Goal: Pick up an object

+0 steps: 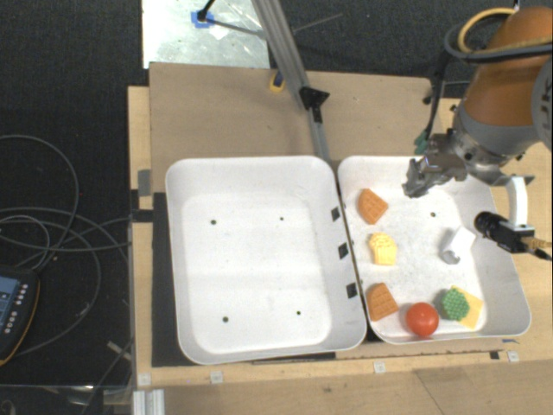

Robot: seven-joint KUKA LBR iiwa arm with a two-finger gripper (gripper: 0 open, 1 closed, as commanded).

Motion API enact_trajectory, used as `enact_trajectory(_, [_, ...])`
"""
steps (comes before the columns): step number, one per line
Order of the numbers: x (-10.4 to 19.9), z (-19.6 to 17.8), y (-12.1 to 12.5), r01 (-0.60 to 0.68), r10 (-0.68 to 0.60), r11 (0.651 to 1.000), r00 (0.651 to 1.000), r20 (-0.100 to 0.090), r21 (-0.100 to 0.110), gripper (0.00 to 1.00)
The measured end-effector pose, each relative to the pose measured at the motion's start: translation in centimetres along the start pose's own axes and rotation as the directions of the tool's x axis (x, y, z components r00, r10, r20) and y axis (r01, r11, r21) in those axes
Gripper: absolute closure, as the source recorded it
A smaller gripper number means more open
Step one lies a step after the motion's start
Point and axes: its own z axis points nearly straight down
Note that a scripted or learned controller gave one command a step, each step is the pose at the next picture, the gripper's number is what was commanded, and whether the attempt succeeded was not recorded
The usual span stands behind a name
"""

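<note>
The right bin (501, 271) holds several small toys: an orange wedge (372, 206) near its back left, a yellow piece (384, 249) below it, another orange piece (381, 301) at the front left, a red tomato (422, 319), a green and yellow piece (459, 305) and a small grey-white block (454, 244). My gripper (418, 182) hangs over the back of this bin, to the right of the orange wedge and a little behind it, apart from every toy. Nothing shows between its tips.
The left bin (186, 232) lies beside the right one, with dark clips (342, 250) along the shared wall. A slanted metal pole (289, 50) crosses the back of the bench. Cables and a handheld pendant (13, 305) lie on the floor at left.
</note>
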Motion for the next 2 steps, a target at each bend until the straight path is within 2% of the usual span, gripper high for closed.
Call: enact_trajectory(2, [9.8, 2.9, 0.2, 0.0, 0.0, 1.0, 1.0, 0.0, 0.003, 1.0])
